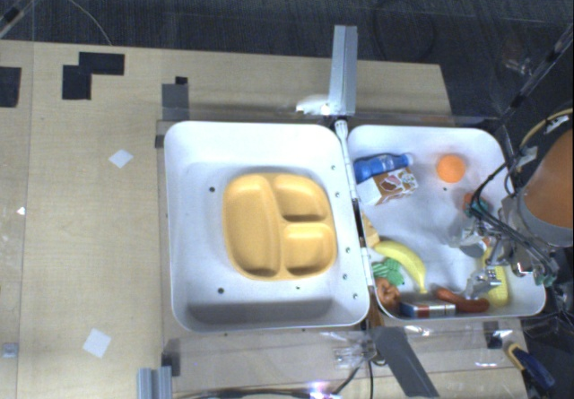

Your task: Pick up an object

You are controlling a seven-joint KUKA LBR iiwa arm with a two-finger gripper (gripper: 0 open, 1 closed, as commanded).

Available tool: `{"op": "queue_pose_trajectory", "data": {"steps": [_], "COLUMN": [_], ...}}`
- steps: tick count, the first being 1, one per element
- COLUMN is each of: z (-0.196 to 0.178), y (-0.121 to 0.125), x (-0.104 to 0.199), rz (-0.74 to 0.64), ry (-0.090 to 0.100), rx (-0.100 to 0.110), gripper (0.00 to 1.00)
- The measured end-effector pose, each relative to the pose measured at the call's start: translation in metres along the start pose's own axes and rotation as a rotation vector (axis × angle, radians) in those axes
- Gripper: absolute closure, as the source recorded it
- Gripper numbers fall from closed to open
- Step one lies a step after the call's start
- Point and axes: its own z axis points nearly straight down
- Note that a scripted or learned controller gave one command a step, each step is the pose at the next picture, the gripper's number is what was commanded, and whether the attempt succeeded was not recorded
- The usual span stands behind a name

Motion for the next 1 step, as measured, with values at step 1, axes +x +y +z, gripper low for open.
{"op": "queue_pose_trajectory", "data": {"steps": [1], "z": [0.013], "y": [0.0529], "x": [-0.0415], "rz": [0.061], "ry": [-0.011], "rx": [-0.001], "gripper": [0.0]}}
